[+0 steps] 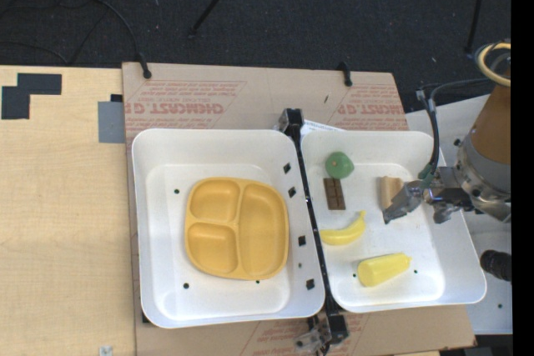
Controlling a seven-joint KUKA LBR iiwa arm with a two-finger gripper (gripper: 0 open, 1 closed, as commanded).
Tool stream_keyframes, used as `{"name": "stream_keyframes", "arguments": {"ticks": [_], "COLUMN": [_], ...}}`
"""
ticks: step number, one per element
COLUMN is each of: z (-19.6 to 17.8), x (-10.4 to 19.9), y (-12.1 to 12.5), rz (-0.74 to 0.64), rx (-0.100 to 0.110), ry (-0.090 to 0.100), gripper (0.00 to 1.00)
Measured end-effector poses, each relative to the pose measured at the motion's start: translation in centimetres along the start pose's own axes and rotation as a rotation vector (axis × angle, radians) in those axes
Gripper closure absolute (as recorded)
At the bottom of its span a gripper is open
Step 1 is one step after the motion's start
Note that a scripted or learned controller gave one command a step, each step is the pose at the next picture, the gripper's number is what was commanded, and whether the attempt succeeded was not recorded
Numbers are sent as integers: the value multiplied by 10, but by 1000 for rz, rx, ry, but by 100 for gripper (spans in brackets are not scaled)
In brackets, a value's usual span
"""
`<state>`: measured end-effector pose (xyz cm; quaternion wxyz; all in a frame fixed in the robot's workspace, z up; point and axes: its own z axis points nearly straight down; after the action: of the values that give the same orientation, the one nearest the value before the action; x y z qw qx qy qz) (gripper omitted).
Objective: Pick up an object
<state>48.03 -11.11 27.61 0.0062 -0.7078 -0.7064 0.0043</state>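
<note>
Bread slice [389, 191] is partly covered by the gripper [399, 208]; whether its jaws are open is unclear.

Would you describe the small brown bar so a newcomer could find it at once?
Look in the right white bin. Near its left wall, the brown bar lies between the green ball and the banana. It alone is dark, flat and rectangular.

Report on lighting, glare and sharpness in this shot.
Camera view: even, soft light; the white bins are bright but keep detail, and the tray and banana cast only faint shadows. The floor behind is dark. The gripper looks slightly soft; lettering on the cardboard is legible.
</note>
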Motion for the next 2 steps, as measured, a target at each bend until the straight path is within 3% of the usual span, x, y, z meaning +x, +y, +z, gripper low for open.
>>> {"name": "stream_keyframes", "arguments": {"ticks": [1,2], "z": [-5,40], "x": [0,6], "y": [2,6], "rz": [-2,-2], "rx": [-11,-8], "ry": [-1,-1], "gripper": [0,0]}}
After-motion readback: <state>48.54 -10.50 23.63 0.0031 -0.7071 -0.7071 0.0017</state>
